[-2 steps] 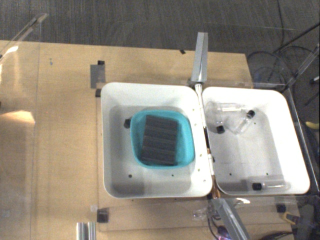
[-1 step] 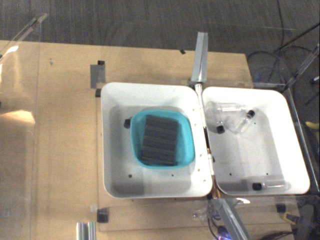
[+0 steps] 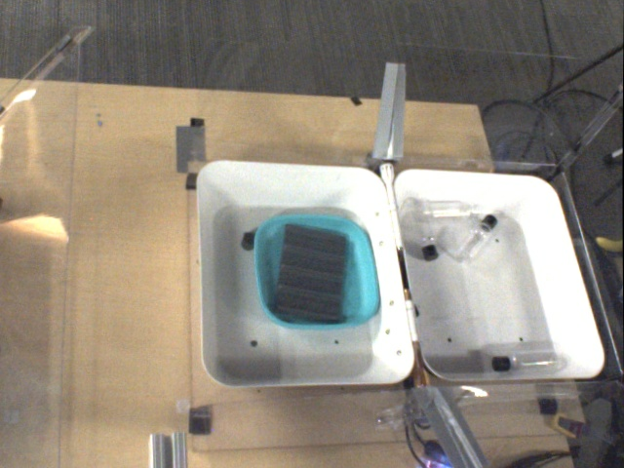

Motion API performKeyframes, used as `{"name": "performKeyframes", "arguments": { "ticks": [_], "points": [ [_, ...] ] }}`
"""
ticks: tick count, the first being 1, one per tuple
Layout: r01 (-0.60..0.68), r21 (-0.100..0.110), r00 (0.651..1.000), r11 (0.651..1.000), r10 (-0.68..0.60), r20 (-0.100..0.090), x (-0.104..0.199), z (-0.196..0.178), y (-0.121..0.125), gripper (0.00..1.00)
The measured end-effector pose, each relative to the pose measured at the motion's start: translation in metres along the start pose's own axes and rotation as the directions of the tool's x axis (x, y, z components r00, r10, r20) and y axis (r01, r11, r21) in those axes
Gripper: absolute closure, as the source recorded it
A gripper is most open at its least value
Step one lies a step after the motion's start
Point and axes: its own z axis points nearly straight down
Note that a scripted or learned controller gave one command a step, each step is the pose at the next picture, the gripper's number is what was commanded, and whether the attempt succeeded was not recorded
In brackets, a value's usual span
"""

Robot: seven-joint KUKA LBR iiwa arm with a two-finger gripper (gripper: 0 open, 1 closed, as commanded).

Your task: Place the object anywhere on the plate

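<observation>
In the camera view, the wooden surface [image 3: 117, 291] carries two shallow white bins side by side. The left bin [image 3: 220, 261] holds a teal plate [image 3: 365, 283] with rounded corners, set roughly in the middle of the bin floor. A dark grey ribbed block [image 3: 312, 271] lies flat on the plate. It is turned slightly off square and sits wholly inside the rim, with teal showing on every side of it. A small black piece [image 3: 249, 241] sits just beside the plate's left edge; I cannot tell what it is.

The right bin [image 3: 570, 295] holds a loose cluster of clear plastic vials [image 3: 456, 228] with dark caps near its far left corner. Another clear tube [image 3: 526, 362] lies along its near wall.

Whether the claw is clenched or released cannot be told here.

If the ribbed block is the object meant, the placing step looks finished, since it rests on the plate and nothing is touching it. The next move would then call only for keeping away from the left bin so that nothing nudges the block or the plate. If one of the vials is meant instead, it would need a careful pick: they are clear, round and likely to roll.
</observation>
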Motion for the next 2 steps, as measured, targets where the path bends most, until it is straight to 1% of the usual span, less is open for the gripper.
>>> {"name": "performKeyframes", "arguments": {
  "ticks": [1, 2],
  "points": [
    [-0.058, 0.000, 0.998, 0.998, 0.058, 0.000, 0.0000, -0.0001, 0.0000, 0.00],
    [-0.058, 0.001, 0.998, 0.998, 0.058, 0.001, 0.0000, 0.0002, -0.0001, 0.00]
  ]
}}
